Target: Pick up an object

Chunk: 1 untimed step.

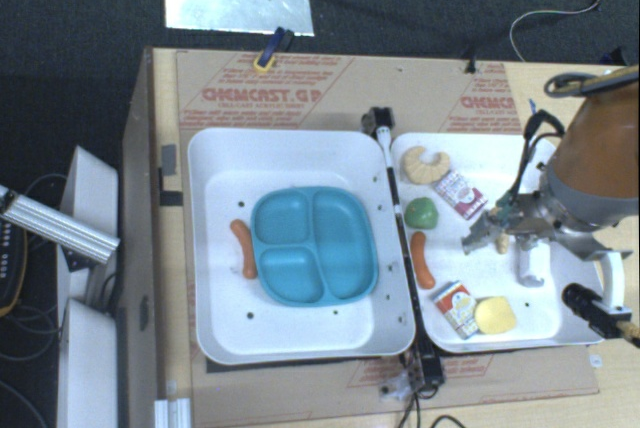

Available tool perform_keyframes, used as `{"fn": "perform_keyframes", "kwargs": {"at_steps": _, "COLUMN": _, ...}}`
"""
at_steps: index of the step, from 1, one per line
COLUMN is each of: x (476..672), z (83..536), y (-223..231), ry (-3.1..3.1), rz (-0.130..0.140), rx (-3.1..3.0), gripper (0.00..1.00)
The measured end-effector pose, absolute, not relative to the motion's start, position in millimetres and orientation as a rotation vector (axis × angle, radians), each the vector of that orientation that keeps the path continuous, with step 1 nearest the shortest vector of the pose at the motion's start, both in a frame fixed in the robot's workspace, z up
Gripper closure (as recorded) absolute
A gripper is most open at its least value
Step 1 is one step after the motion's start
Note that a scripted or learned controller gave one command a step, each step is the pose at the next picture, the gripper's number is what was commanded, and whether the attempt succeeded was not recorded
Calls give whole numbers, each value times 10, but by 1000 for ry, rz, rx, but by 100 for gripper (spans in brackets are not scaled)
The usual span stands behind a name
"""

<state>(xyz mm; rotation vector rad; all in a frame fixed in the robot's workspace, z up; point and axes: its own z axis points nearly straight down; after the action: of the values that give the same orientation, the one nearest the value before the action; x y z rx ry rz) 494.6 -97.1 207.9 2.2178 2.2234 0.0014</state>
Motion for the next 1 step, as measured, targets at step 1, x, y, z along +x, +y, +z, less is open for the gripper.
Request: {"fn": "perform_keyframes", "kwargs": {"at_steps": 1, "x": 5445, "z": 844, "y": -1316, "ry": 2221, "rz": 2, "rx": 2219, "gripper": 0}}
